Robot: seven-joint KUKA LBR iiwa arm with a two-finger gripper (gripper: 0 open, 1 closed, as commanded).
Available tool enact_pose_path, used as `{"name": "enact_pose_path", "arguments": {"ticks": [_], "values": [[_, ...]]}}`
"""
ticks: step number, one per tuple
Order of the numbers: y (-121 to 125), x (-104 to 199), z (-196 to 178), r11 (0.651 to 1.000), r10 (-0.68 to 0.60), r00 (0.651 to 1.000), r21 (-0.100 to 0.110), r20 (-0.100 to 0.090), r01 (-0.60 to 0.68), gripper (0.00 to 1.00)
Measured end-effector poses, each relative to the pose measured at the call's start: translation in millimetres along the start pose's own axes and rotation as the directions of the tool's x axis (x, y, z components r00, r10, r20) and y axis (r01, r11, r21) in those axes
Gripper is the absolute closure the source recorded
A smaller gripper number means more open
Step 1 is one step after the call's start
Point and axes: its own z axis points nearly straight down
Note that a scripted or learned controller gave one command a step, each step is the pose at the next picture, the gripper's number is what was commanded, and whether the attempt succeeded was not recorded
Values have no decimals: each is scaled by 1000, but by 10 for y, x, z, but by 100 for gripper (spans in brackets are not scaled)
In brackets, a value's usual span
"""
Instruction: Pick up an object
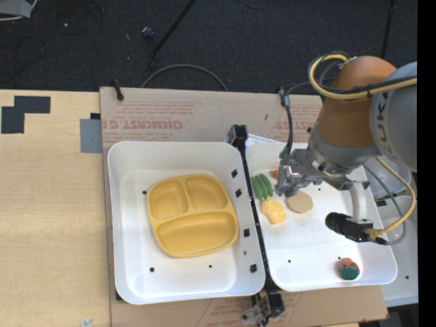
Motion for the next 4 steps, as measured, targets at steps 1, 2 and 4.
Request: {"name": "enact_pose_path", "arguments": {"ticks": [1,2,4], "values": [[141,533,119,1000,0,1000,-1,1,0,100],[348,946,131,1000,0,1000,-3,1,0,100],[538,1386,150,1000,1,1000,-1,4,-1,0]]}}
